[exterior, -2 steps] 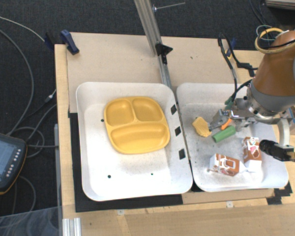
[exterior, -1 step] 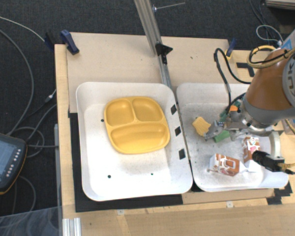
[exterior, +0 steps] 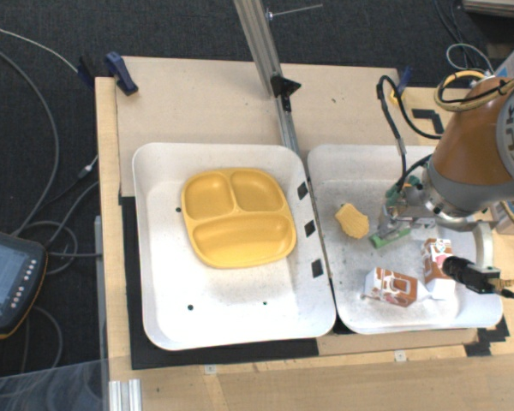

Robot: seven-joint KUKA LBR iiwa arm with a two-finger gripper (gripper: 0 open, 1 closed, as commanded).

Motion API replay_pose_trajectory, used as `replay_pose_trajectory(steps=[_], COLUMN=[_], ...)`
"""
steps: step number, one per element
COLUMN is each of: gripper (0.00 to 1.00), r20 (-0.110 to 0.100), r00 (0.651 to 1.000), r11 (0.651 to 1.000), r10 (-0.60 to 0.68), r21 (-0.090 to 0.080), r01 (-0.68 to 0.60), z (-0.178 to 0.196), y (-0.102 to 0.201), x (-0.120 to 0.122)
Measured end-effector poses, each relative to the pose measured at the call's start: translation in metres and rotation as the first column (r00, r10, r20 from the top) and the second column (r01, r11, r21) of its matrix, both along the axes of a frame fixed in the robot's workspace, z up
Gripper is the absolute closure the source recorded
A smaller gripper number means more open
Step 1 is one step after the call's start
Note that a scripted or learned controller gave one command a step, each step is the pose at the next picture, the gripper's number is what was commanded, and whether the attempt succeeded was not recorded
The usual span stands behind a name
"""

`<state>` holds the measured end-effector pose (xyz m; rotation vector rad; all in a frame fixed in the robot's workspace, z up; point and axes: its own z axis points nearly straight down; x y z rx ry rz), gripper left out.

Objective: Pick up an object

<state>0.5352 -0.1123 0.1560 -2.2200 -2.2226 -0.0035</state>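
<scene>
A grey-and-orange arm lowers its gripper [exterior: 392, 221] into the right bin [exterior: 351, 311] on the counter [exterior: 206, 110], beside a yellow sponge-like chunk [exterior: 353, 221] and a small green piece [exterior: 382, 239]; whether the fingers are open or closed cannot be told. Two brown-and-white packets [exterior: 392, 287] [exterior: 437, 259] lie nearby, their printing too small to read. The left bin [exterior: 167, 315] holds a yellow divided plate [exterior: 237, 216].

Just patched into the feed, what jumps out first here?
A yellow divided plate sits in the middle of the left bin. In the right bin, the gripper is down by a green piece, with a tan chunk beside it and brown-and-white cartons nearer the front.
</scene>
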Motion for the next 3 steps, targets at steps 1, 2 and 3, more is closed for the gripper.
replay_pose_trajectory(steps=[1,2,3], gripper=[1.0,1.0,1.0], r20=[0.007,0.005,-0.001], r00=[1.0,1.0,1.0], r11=[1.0,1.0,1.0], r10=[0.001,0.001,0.005], r21=[-0.003,-0.003,0.0], r01=[-0.001,-0.001,-0.005], z=[0.06,0.1,0.087], y=[0.008,0.008,0.057], x=[0.007,0.008,0.023])
